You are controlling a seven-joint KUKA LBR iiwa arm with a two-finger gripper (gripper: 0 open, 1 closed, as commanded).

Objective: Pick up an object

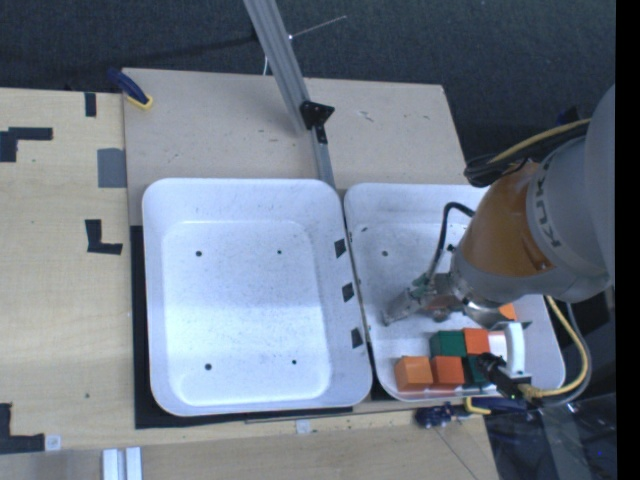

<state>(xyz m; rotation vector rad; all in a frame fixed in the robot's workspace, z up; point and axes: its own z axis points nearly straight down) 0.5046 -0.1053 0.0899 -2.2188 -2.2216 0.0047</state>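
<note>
Lying just beside the claw (405, 306), whose state I cannot tell, are orange blocks (430, 370).

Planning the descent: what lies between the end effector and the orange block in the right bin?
Camera view: bare white bin floor separates the end effector from the orange block; nothing else lies there.

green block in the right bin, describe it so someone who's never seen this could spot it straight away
Find the right white bin, the one the grey and orange arm reaches into, and look to its near edge. A cluster of small blocks lies there, just below the gripper. The green block is the only green one, above the orange blocks.
</note>
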